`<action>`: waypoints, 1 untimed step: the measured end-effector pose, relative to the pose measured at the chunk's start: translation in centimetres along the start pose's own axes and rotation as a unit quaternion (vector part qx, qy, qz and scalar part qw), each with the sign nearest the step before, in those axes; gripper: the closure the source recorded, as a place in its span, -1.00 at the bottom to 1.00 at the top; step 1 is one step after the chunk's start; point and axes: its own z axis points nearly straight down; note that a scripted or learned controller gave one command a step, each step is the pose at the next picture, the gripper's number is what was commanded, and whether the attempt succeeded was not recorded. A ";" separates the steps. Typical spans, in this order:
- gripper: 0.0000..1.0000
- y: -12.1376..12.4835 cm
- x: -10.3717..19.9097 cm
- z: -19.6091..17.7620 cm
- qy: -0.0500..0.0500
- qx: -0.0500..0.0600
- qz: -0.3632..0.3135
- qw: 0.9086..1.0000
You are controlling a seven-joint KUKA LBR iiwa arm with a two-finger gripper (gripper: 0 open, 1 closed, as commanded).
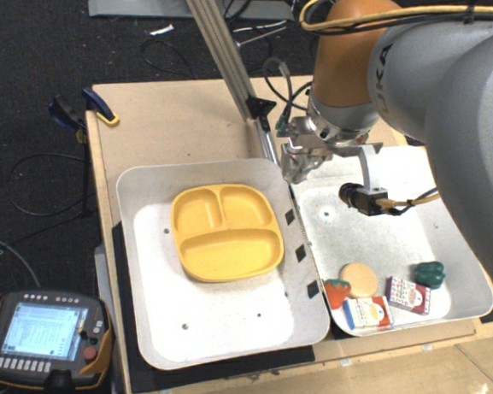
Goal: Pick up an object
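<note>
Camera view showed the gripper (302, 163) over the right bin's (457, 255) far-left corner, jaw state indeterminate, well apart from the objects (384, 294) clustered at the near edge; it needed repositioning there before descending.

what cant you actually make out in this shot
- Gripper: small and cluttered at the right bin's far-left corner; finger state unreadable.
- Right bin's far-right part: hidden under the grey arm.
- Small cartons: print too small to read.
- Green object: too small to identify.
</note>
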 end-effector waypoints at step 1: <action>1.00 -0.8 6.3 -1.7 0.000 -0.002 0.000 1.000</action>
